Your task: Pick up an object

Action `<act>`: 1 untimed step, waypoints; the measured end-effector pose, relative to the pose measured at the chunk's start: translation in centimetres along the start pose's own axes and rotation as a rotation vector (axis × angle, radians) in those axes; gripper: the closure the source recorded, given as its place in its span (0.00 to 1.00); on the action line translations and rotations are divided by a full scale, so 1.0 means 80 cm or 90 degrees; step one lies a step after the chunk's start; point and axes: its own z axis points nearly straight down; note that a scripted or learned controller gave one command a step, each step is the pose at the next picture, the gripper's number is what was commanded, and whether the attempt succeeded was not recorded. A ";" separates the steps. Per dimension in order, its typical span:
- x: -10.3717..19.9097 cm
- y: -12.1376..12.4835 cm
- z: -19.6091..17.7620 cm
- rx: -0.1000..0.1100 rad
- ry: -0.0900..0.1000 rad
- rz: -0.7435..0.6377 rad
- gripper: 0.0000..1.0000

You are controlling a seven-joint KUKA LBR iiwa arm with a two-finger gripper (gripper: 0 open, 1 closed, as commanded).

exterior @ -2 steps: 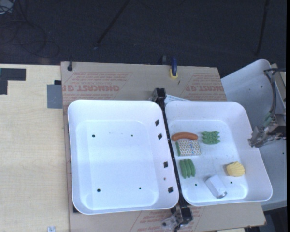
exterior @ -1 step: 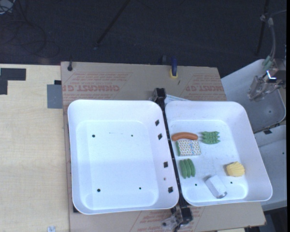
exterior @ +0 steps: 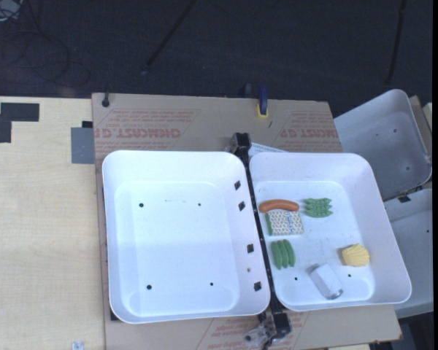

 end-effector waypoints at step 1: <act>0.006 -0.070 0.219 0.013 0.006 -0.002 1.00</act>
